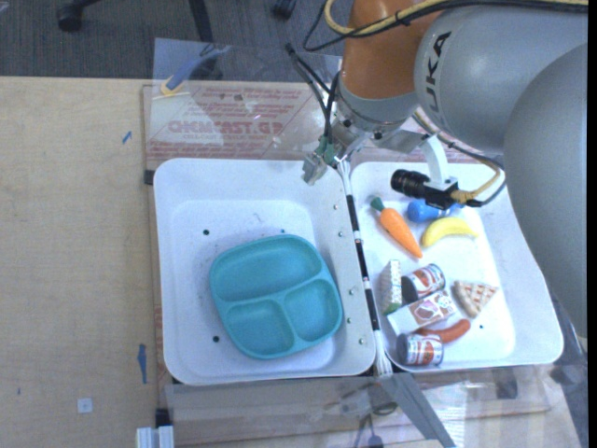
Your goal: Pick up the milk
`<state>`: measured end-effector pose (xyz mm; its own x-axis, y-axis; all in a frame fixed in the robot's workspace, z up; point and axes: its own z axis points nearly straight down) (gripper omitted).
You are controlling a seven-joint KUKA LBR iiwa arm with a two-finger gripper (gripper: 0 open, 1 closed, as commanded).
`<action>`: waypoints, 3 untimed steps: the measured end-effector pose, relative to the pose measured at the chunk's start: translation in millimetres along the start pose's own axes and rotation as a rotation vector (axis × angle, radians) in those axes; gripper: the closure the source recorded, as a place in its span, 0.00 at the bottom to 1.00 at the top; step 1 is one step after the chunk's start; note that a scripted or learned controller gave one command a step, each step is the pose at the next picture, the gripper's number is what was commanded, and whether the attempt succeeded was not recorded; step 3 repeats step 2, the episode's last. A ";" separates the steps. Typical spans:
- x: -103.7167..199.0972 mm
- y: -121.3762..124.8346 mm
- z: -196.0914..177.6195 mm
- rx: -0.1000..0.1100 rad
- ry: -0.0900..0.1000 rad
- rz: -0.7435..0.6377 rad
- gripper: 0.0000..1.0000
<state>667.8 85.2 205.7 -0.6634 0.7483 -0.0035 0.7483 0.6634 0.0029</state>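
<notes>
Camera view, looking down at a slant on both bins. Found gripper (320, 164) poised over the far end of the ridge between the two bins, at 12 o'clock of the bench layout, hanging below the orange band (387, 35) of the grey arm (522, 73). Could not tell whether open or closed; tip too small and blurred. Saw a black cylindrical fitting (418, 184) with yellow cable on the arm, at 3 o'clock from the gripper.

Logged left bin (187, 194) carrying a teal divided plate (275, 294), three compartments, set toward 5 o'clock of the bin floor.

Logged right bin (522, 278) carrying the toy food. Took the milk (391, 285) to be the small white carton with dark patches, lying at 9 o'clock of that bin, just beside the dividing ridge; identification not certain. Placed it at about 5 o'clock from the gripper and well apart from it. Noted a red-and-white can (427, 279) touching it at 3 o'clock, and a white box with red print (422, 313) just beside it at 5 o'clock. Recorded a second can (422, 350) at 6 o'clock of the bin, a sausage (454, 330) near it, a pizza slice (474, 297) at 3 o'clock of the milk. Recorded carrot (399, 231) at 12 o'clock of the milk, banana (448, 230) beside it, blue item (422, 211) just above those.
</notes>
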 end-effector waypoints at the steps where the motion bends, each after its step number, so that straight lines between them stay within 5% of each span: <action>1: 81.9 24.7 69.4 0.003 0.004 -0.041 1.00; 2: 106.6 52.1 72.5 0.002 0.001 0.466 1.00; 3: 106.6 52.1 72.5 0.002 0.001 0.466 1.00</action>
